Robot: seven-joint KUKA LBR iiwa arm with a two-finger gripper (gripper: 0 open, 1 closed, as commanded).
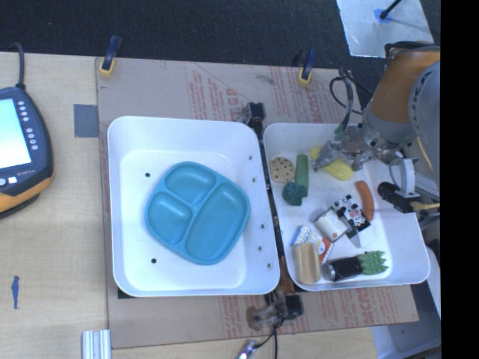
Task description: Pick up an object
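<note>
The right bin (404, 271) holds several small objects. Among them are a yellow piece (338, 171), a round cookie (281, 169), a green stick (301, 172) ending in a dark teal lump (293, 195), an orange-red sausage (364, 198), a black-and-white cow toy (352, 212), a white cylinder (328, 225), a tan block (305, 263), a black object (345, 268) and a green spiky toy (373, 261). My gripper (334, 155) hangs low over the bin's far side, directly above the yellow piece and partly covering it.
A blue divided plate (197, 212) lies in the left bin (120, 200). A black and orange pendant (21, 149) rests at the bench's left edge. Clamps (109, 55) pin the cardboard mat at its far edge. The arm's orange-banded wrist (400, 88) looms over the right bin's far right corner.
</note>
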